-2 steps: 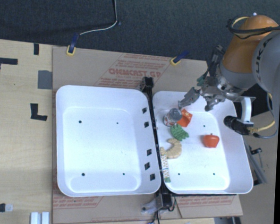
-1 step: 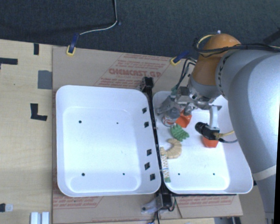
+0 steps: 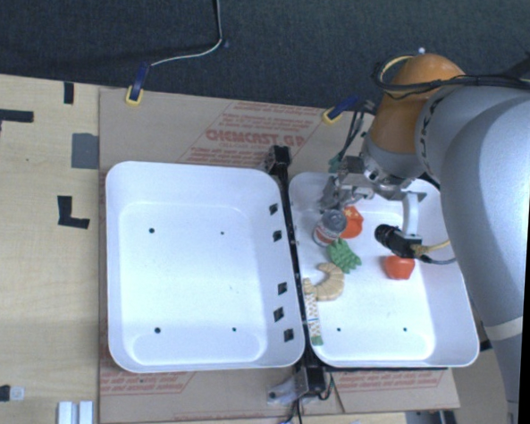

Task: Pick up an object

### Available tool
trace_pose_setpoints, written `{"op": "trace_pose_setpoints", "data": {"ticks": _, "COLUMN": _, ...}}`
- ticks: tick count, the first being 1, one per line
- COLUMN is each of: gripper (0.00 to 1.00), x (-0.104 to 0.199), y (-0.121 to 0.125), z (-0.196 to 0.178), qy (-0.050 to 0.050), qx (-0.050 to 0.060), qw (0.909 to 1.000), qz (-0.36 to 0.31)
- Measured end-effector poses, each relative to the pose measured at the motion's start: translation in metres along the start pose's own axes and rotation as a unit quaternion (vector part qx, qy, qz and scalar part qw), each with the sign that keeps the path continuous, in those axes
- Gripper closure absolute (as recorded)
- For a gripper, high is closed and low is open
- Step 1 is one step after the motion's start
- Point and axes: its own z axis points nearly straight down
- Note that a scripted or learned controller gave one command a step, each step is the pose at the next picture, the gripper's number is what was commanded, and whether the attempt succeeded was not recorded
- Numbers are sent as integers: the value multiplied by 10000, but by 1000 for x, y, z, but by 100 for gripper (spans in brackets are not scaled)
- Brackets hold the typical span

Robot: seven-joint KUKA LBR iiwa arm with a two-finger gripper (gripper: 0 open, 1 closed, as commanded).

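Camera view, slanted from above: gripper [image 3: 337, 205] low in right bin [image 3: 436, 338], over cluster by centre divider. Grey-orange round piece [image 3: 332, 227] right under gripper, touching or nearly. Cannot tell whether clamped on it. Green piece [image 3: 344, 255] just below, tan piece [image 3: 328, 284] further down, red block [image 3: 399, 266] apart to right. Left bin [image 3: 124, 243] white. Step, judged: descent onto grey piece, lift not yet made. Next calls for firm closure, straight rise clear of green piece.

**Colours on the bench**

Two plain white bins [image 3: 195, 180] are seen, dotted with small black marks. In the right bin [image 3: 436, 347]: a green ridged piece [image 3: 344, 255], a tan curved piece [image 3: 329, 282], an orange-red block [image 3: 399, 267]. Brown cardboard [image 3: 243, 134] is printed with red lettering.
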Motion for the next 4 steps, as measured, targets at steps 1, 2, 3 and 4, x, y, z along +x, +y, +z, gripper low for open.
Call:
{"op": "trace_pose_setpoints", "data": {"ticks": 1, "gripper": 100, "x": -19, "y": -65, "z": -131, "qy": -8, "qx": -25, "qw": 10000, "qz": 24}}
{"op": "trace_pose_setpoints", "data": {"ticks": 2, "gripper": 100, "x": 50, "y": -99, "z": -131, "qy": 24, "qx": 43, "qw": 10000, "qz": -18}}
{"op": "trace_pose_setpoints", "data": {"ticks": 3, "gripper": 100, "x": 26, "y": -154, "z": -135, "qy": 6, "qx": 54, "qw": 10000, "qz": 28}}
{"op": "trace_pose_setpoints", "data": {"ticks": 4, "gripper": 100, "x": 88, "y": -130, "z": -252, "qy": 17, "qx": -30, "qw": 10000, "qz": -23}}
